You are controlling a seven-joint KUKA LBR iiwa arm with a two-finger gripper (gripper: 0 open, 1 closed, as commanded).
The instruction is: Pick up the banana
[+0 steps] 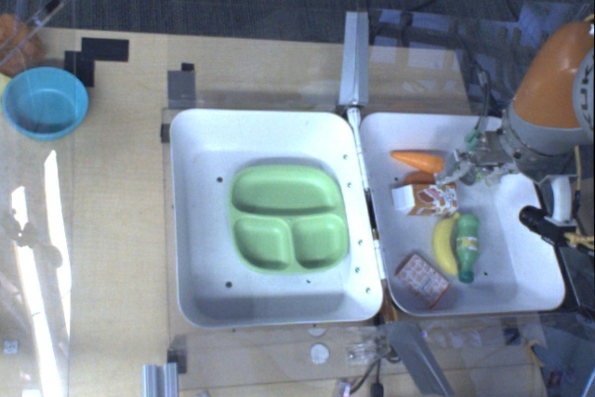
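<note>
The banana (444, 245) lies in the right bin (539, 293), near its middle, pointing roughly front to back, with a green bottle (466, 245) touching its right side. Just behind it sits an orange-and-white packet (423, 197), and behind that a carrot (417, 160); a red patterned packet (422, 280) lies nearer the front edge, just left of the banana's lower end. The hand (476, 165) hovers over the back of the same bin, right of the carrot and apart from the banana; whether it is spread or pressed together cannot be told here. The left bin (195, 200) holds a green compartment tray (289, 216). A blue bowl (46, 101) stands on the table (93, 246), far left.
</note>
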